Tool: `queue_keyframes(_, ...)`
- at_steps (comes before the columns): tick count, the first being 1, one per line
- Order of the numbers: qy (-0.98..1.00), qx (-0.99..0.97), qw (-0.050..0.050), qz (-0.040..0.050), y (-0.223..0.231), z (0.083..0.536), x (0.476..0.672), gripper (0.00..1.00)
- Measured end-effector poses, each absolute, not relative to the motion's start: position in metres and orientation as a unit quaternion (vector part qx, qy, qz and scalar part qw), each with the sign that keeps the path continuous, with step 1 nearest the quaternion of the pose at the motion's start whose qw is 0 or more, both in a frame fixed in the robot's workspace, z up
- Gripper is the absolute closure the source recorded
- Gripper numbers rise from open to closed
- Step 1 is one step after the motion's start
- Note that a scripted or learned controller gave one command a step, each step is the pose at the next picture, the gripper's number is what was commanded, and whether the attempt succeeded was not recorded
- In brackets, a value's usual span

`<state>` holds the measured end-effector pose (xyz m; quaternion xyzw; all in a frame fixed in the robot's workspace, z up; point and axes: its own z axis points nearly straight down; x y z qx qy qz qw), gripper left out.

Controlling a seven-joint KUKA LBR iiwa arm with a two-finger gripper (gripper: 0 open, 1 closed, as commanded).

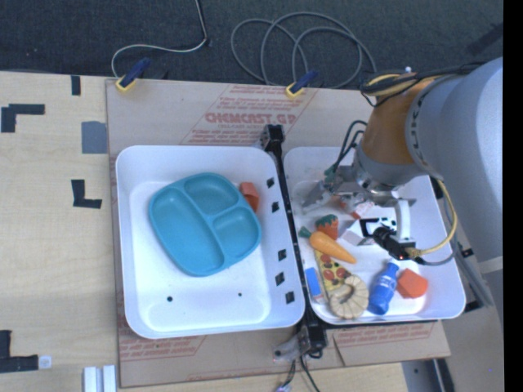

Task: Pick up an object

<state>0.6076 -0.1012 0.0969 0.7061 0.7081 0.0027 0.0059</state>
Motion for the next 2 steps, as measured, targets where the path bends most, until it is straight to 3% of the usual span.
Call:
queue_keyframes(1,0.708,0.706,0.003,0.0018,-0.1064,0.0856,0.5806,0.0)
queue_keyframes(2,0.708,0.706,0.003,0.0002,-0.1073,0.0928,0.5805,1.0)
